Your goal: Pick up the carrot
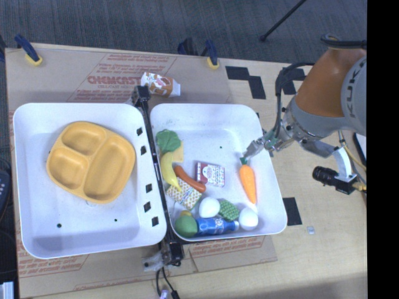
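Gripper (257, 146) hangs over right bin's (206, 112) right edge, fingers apart, nothing between them. Carrot (248, 182) lies just below it, inside the right wall, leaf end up. Same bin holds broccoli (167, 140), banana (169, 166), sausage (189, 178), small carton (211, 174), two eggs (209, 207), blue can (217, 226). Left bin (37, 229) holds yellow divided plate (91, 161).

The cardboard sheet (118, 73) under the bins carries red print "CHEMCAST", far left of the gripper (257, 147).
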Action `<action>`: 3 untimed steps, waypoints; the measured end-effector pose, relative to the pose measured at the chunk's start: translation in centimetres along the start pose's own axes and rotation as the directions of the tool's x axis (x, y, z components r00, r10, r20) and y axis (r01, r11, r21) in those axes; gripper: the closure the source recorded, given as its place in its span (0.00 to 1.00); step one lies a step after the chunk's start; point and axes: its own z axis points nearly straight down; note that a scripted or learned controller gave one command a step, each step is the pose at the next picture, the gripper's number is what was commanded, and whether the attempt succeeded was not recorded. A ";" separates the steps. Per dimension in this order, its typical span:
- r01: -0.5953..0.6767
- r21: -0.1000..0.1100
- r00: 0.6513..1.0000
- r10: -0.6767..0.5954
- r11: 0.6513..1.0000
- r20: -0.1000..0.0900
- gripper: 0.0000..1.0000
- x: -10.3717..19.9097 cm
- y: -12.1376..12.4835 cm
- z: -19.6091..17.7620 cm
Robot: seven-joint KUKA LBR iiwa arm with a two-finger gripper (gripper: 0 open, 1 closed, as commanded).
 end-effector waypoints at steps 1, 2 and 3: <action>0.000 0.001 1.000 0.000 1.000 -0.001 0.00 0.0 0.0 0.1; 0.036 -0.006 0.999 -0.036 0.999 0.003 0.00 -0.1 1.8 11.9; 0.040 -0.005 0.999 -0.040 0.999 0.000 1.00 -0.1 1.9 10.8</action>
